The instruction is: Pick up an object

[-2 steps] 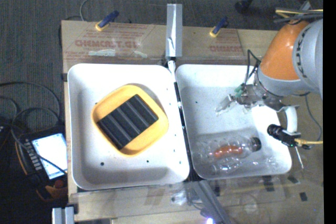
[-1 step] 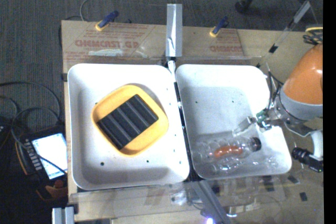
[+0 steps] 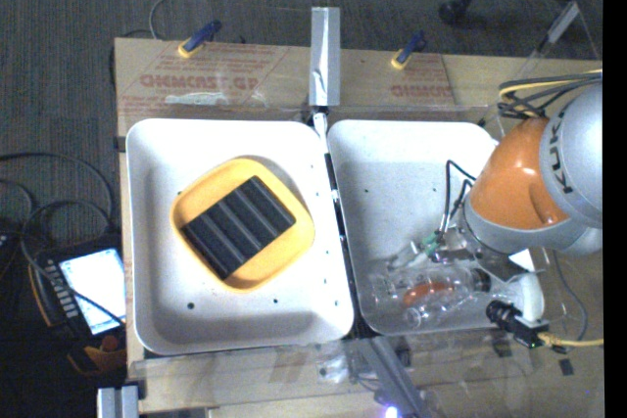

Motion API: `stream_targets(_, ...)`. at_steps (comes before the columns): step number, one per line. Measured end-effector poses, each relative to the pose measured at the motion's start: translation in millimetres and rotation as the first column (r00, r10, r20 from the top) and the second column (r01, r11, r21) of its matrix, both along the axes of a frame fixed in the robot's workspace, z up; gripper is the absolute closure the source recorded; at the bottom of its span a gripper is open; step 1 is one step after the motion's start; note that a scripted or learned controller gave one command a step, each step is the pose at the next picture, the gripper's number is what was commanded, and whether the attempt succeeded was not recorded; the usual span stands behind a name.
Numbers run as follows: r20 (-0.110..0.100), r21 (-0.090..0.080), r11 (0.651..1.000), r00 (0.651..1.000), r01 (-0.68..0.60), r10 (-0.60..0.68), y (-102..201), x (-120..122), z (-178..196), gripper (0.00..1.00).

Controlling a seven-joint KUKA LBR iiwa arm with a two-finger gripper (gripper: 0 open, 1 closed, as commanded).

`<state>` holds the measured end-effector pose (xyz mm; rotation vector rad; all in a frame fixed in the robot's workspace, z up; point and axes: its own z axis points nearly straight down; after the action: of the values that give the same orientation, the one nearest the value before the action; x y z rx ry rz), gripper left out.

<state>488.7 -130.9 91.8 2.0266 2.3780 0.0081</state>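
Observation:
A yellow pad with a black ribbed top (image 3: 243, 222) lies tilted in the middle of the left bin (image 3: 157, 152). In the front part of the right bin (image 3: 392, 162) sits a clear plastic piece with an orange-red part inside (image 3: 423, 292). My gripper (image 3: 446, 259) reaches down from the orange-banded wrist (image 3: 514, 186) and is low over that clear piece, at its back right edge. The wrist and the glare on the plastic hide how the two meet.
A white fitting with a black plug (image 3: 519, 303) hangs at the right bin's front right corner. Cables (image 3: 456, 186) run down along the wrist. A metal bar (image 3: 323, 54) and two clamps (image 3: 199, 37) stand behind the bins.

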Motion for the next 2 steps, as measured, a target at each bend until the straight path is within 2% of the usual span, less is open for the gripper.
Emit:
stream_targets(1, -0.017, 0.004, 0.999, 0.999, -0.047, 0.047, -42, 55, 79, 0.0)
stream_targets(2, -0.003, 0.002, 0.99, 0.99, -0.14, 0.14, -71, 32, 0, 0.0)
